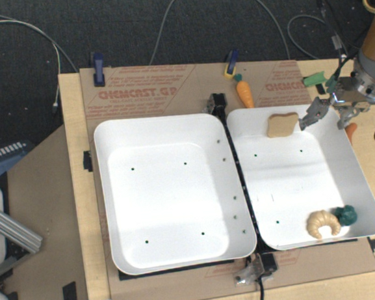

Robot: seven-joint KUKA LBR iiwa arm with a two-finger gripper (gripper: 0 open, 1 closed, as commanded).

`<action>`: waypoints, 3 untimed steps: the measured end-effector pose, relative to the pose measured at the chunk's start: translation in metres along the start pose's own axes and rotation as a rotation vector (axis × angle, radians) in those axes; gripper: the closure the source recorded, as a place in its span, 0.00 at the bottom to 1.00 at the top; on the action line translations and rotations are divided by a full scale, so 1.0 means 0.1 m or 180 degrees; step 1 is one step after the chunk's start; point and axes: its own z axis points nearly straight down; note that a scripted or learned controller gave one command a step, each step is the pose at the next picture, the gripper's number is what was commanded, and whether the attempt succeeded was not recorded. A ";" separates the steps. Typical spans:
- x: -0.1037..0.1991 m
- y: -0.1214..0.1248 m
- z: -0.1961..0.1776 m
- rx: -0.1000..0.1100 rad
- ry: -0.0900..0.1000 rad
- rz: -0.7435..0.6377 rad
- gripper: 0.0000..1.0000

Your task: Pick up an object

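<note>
Faintly, "CHEMCAST GP" on cardboard (137, 92)

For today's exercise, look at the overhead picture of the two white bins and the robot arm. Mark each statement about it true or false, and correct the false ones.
1. The croissant lies in the right bin. True.
2. The tan bread slice sits in the left bin. False: it rests at the far edge of the right bin.
3. The carrot lies outside both bins, on the cardboard. True.
4. The gripper holds the croissant. False: it is near the bread slice, far from the croissant.
5. A green object touches the croissant. True.
</note>
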 end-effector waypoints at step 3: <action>-0.30 0.58 1.24 -0.0014 -0.0003 -0.0008 0.00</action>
